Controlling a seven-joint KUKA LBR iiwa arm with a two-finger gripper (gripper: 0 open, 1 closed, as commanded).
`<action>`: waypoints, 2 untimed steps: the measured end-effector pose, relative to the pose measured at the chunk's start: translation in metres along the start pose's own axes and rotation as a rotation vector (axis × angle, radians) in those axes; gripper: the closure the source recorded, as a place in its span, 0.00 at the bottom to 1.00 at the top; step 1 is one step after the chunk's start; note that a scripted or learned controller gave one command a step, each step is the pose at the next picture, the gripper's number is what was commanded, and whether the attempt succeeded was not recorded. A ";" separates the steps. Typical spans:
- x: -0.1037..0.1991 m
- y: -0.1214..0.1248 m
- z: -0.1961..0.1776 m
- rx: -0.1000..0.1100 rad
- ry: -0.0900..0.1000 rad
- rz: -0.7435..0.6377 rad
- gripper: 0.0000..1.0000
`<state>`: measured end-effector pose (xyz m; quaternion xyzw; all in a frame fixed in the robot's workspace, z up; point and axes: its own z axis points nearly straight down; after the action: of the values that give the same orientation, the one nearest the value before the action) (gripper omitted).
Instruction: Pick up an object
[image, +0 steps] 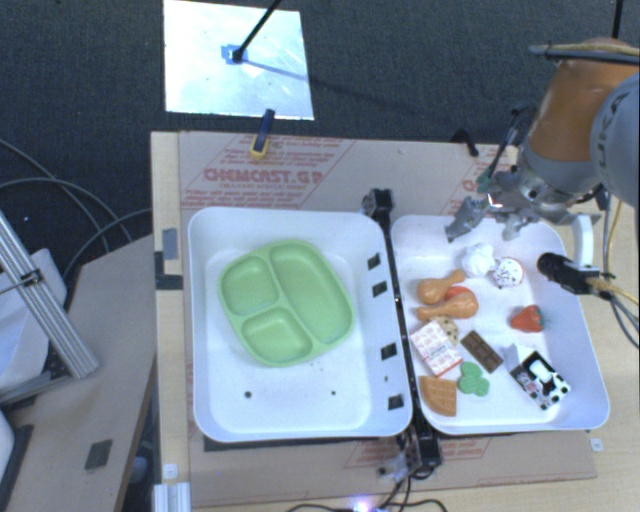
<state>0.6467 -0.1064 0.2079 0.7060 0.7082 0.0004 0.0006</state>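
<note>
floor: dark carpet all round the bench, couple of cables looping on the left, shiny square sheet (238, 58) lying up top with a thin rod across it.
bench: cardboard-looking board (300, 172) with red print under both bins, a small blue and yellow thing (262, 135) sitting on its far edge.
left bin (290, 400): shallow white tub, holds a green divided plate (286, 301) sitting a bit toward the far-left, plenty of bare white along the near side.
right bin (580, 395): same white tub, pretty cluttered. the two bins touch along a black clip strip in the middle.
arm (585, 110): comes in from the top right, orange band above the wrist, grey wrist tilted down over the far edge of the right bin.
gripper (487, 218): hanging just above the far-left corner of the right bin, near a white ball-ish object (478, 259). honestly can't tell if the jaws are spread or closed, it's a blurry grey lump, and nothing visibly sits between them.
stuff to pick: all in the right bin. drumstick (440, 289) and an orange piece (452, 305) mid-left, speckled white ball (508, 272) beside the plain one, red strawberry-like thing (528, 319) toward the right, brown bar (481, 351), red-and-white packet (436, 349), green clover shape (472, 379), orange wedge (438, 396) at the near-left, black and white box (540, 381) near-right.
open room: the far-right part of the right bin is the clearest patch, items in the middle sit close together, some touching.
</note>
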 end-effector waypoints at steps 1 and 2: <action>0.024 0.010 0.113 0.003 0.001 -0.003 0.00; -0.023 -0.063 0.123 0.002 -0.001 0.007 0.00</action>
<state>0.5836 -0.1297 0.0848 0.7084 0.7058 -0.0007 0.0006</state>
